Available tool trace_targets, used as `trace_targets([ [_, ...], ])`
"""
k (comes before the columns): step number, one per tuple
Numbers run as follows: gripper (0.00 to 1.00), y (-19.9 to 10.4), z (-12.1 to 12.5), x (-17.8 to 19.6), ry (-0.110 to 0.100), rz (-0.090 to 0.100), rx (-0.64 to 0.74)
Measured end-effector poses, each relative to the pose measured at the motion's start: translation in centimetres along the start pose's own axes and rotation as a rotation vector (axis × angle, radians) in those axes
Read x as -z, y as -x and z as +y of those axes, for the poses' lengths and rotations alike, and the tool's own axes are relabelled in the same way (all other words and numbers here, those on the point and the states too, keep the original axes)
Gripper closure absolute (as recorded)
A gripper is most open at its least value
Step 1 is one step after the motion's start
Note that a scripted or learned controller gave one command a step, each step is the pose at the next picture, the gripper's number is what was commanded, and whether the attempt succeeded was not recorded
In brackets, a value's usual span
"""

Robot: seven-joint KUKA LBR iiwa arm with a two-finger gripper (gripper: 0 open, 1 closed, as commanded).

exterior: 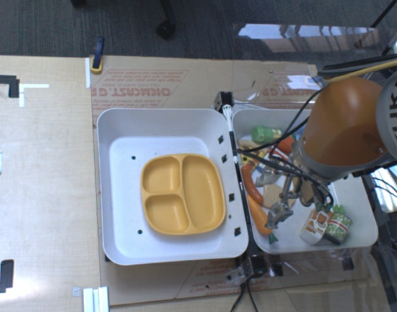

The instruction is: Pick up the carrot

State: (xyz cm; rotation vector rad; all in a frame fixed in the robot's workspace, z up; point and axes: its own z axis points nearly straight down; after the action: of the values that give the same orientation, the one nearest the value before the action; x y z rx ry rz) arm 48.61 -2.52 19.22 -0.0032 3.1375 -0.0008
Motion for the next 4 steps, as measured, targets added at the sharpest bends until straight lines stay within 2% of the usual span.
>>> trace_targets([
  [1,0.0,0.0,0.0,0.0,0.0,0.0,0.001],
  [2,0.0,2.1,-4.7,25.8,-0.001,-0.006,-0.038],
  [3,1.0,2.4,-4.7,26.8,-0.001,-0.012,-0.038],
  [4,0.0,2.4,-4.7,26.8,-0.001,-0.012,-0.038],
])
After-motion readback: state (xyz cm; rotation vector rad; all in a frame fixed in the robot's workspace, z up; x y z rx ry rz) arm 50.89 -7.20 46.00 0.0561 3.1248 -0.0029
